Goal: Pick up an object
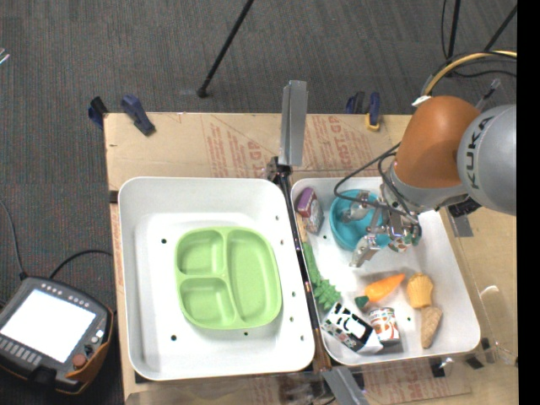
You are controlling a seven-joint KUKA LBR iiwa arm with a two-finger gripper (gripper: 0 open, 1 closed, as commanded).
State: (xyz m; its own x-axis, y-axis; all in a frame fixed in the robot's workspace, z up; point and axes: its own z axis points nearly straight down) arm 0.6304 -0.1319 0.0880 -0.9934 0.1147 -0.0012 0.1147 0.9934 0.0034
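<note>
The black-and-white carton (348, 326) lies nearest, at six o'clock in the right bin (460, 281). The gripper (377, 241) hangs with fingers apart, empty, over the teal bowl (348, 219) at eleven. The bowl looks light, rigid, slick; its rim seems best pinched.

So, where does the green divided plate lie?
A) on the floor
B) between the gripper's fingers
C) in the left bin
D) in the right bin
C: the green divided plate lies flat in the middle of the left bin, apart from the toys in the right bin.
</note>
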